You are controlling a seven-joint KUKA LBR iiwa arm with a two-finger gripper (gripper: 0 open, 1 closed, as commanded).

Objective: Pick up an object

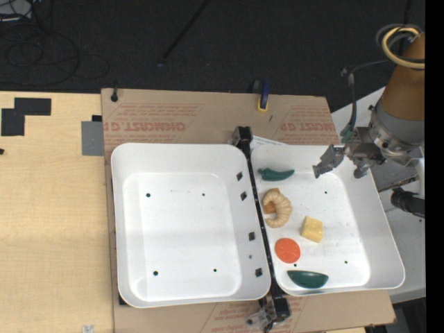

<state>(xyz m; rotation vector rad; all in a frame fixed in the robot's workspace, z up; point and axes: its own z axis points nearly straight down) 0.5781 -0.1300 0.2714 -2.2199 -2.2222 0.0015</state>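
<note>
Two shallow white bins sit side by side on a cardboard sheet: the left bin and the right bin. The right bin holds five things, counted one by one. A teal curved piece lies at about eleven o'clock in that bin. A tan curled pastry-like piece sits just below it, toward nine o'clock. A yellow block rests near the bin's middle. An orange-red disc lies at about seven o'clock, and a second teal piece sits at six o'clock against the near wall. So that makes two teal pieces and one each of the others. The gripper hangs over the bin's one o'clock corner, its two fingers spread apart with nothing between them, well apart from every piece.
</note>
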